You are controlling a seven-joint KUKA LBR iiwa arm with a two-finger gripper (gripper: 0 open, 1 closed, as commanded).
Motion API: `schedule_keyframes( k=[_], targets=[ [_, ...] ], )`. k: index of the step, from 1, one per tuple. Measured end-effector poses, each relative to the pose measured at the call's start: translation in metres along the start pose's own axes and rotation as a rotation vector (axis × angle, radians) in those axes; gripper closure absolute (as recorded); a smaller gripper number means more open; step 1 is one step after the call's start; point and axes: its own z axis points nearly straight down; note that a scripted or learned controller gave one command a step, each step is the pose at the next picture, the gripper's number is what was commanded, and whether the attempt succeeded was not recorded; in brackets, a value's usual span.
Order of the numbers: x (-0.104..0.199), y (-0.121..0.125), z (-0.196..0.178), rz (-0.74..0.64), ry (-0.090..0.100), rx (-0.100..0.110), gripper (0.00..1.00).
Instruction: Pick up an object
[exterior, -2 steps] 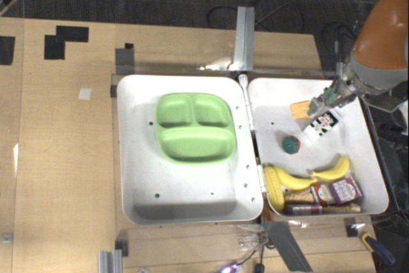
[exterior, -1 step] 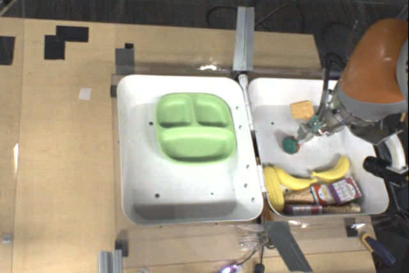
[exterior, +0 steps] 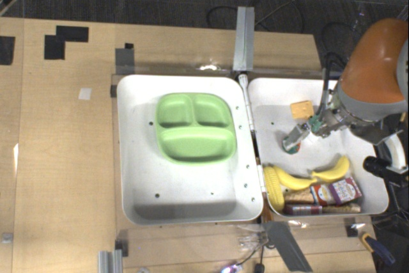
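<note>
Closest to us, along the 6 o'clock wall of the right bin (exterior: 377,198), we see a heap of play food: a dark snack bar (exterior: 317,208), a small purple packet (exterior: 345,190), a corn cob (exterior: 273,185) at the heap's 9 o'clock end, and a yellow banana (exterior: 314,177) lying across the top, touching the corn.

At 12 o'clock from the heap, apart from it, we see a small orange cracker-like square (exterior: 301,109) on the bin floor.

Between the two hangs the claw (exterior: 292,144), reaching in from 3 o'clock on the grey arm (exterior: 374,83) with its orange band. It tilts down toward 8 o'clock over bare white floor, near the bin's middle. We cannot tell how far it is open, and we see nothing held in it.

Across the divider at 9 o'clock, the left bin (exterior: 137,156) holds a green divided plate (exterior: 195,126), lying flat.

We judge this to be the approach step: no object is picked yet. The nearest candidates are the cracker at the claw's 1 o'clock and the banana at its 5 o'clock. The next move calls for shifting over one of them, then descending squarely, since the claw now points at bare floor.
</note>
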Motion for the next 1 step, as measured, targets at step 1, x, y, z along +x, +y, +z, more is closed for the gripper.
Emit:
schedule_keyframes(
  k=[1],
  targets=[
    [-0.0328, 0.0237, 0.1246, 0.02, -0.004, -0.006, 0.0]
  ],
)
